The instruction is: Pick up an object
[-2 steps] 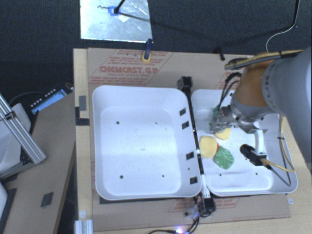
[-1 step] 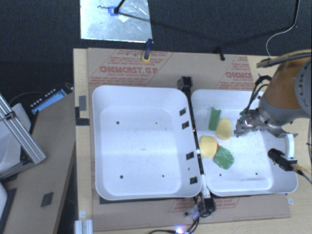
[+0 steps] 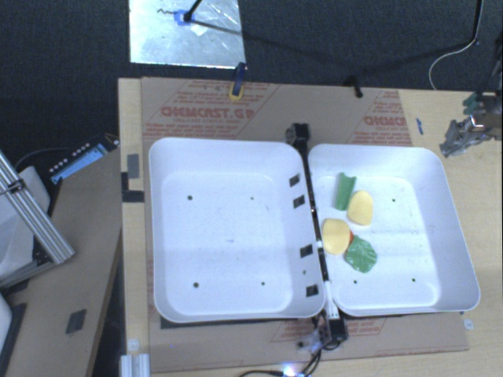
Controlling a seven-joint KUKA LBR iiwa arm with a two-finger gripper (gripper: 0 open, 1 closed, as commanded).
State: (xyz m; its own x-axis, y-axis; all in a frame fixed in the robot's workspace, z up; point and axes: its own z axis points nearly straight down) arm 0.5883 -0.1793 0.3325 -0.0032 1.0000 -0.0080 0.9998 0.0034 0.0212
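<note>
We're looking down on the bench now, and all the objects sit in the right bin [image 3: 440,210], clustered toward its left side close to the divider between the two bins. There are four of them. At the top we have a green oblong piece [image 3: 345,191], a dull leafy green, and its long axis runs nearly up and down in our view, the upper end leaning slightly to the right. Just beside its lower end sits a pale yellow rounded piece [image 3: 361,208], smooth and egg-like, a touch taller than wide. Below that we see a deeper yellow piece [image 3: 335,236], rounded too, with a sliver of red showing at its right edge. Touching it on the lower right is a flat green piece [image 3: 361,254], darker, irregular, roughly round, with no clear direction to it.

The left bin [image 3: 228,226] shows us its bare white floor with a few small dark dots.

The gripper [image 3: 464,136] hangs out past the right bin's far right corner, well apart from the cluster, and we cannot tell how it stands.
</note>
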